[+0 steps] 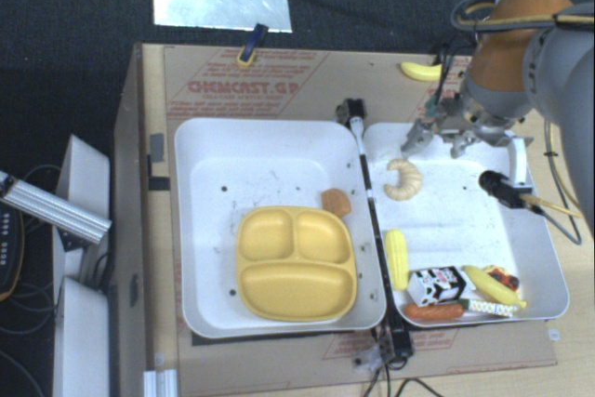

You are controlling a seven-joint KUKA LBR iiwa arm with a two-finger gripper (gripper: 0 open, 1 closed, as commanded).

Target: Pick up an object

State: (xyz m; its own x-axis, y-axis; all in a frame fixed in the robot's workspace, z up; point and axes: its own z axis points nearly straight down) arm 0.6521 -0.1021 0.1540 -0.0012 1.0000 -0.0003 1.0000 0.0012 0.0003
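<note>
The croissant (403,179) lies loose on the floor of the right bin (548,293), near its far end and well apart from the other toys, which probably makes it the easiest pick. Just beyond it the gripper (437,140) hangs with its two fingers spread open and nothing between them, tilted toward the bin's far wall; it seems poised above the floor, though the slant of the view makes height hard to judge. Crowded at the bin's near end are a corn cob (396,258), a small milk carton (437,285), a banana (493,284) and a carrot-like piece (433,312). The left bin (200,153) holds a yellow divided plate (297,262) and a small bread roll (336,201). Another banana (420,70) rests on the tabletop (279,84) behind the bins.
</note>
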